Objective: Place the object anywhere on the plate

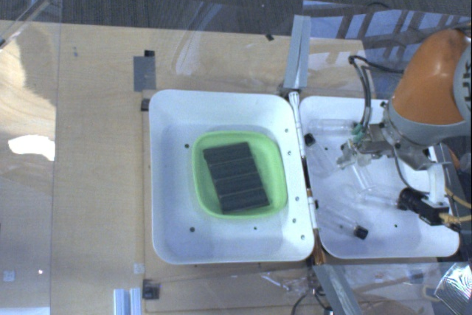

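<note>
A dark grey ribbed rectangular object (236,178) lies flat on the square green plate (203,188), roughly at its middle and turned a little off the plate's edges. The plate sits in the left white bin (169,232). My gripper (354,156) hangs over the right white bin (383,247), below the grey arm with the orange band (431,81). It is well to the right of the plate and apart from the object, with the bin divider between them. Nothing dark shows at the gripper's tip.
A small black piece (360,232) lies near the front of the right bin, and another (309,138) sits by its left wall. Cables and a black connector (414,203) trail from the wrist. A grey metal post (297,55) stands behind the bins' joint.
</note>
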You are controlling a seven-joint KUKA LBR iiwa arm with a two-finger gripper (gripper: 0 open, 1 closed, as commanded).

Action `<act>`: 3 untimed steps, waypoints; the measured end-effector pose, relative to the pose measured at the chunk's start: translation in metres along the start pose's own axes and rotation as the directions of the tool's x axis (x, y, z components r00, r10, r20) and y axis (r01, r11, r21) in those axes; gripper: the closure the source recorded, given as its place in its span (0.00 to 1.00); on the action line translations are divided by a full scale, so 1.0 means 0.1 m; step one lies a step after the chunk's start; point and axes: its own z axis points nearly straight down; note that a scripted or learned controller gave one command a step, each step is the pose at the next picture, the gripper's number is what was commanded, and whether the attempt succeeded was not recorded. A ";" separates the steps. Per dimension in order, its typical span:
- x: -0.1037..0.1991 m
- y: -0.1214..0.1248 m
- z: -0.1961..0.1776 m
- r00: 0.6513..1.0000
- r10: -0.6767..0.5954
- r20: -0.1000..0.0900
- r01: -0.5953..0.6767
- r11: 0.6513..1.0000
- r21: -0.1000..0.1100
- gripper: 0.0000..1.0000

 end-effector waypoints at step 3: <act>1.39 0.23 -0.18 0.896 -0.444 0.000 0.444 0.896 -0.003 0.00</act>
